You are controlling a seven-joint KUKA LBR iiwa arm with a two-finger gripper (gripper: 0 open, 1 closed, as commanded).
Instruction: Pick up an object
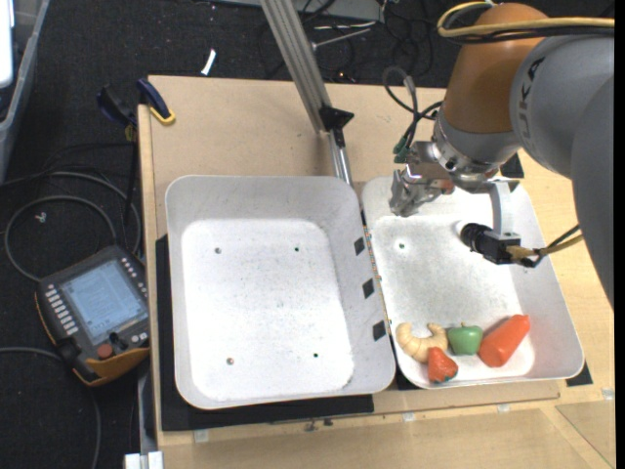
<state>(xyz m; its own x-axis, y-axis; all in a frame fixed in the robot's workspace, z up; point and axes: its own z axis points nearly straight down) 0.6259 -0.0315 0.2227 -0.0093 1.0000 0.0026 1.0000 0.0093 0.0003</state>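
Observation:
In the right bin (pixel 459 272) several small things lie along the near edge: a cream curved piece (pixel 418 339), a green pepper-like piece (pixel 466 338), a small red piece (pixel 440 363) and an orange carrot-like piece (pixel 505 340). My gripper (pixel 404 197) hangs over the far left corner of the right bin, well away from those things. Nothing shows between its fingers.
The left bin (pixel 264 291) lies beside the right one. A slanted metal pole (pixel 298 47) crosses behind the bins. A black part on the arm's cable (pixel 488 242) hangs over the right bin. A teach pendant (pixel 93 306) lies on the floor at the left.

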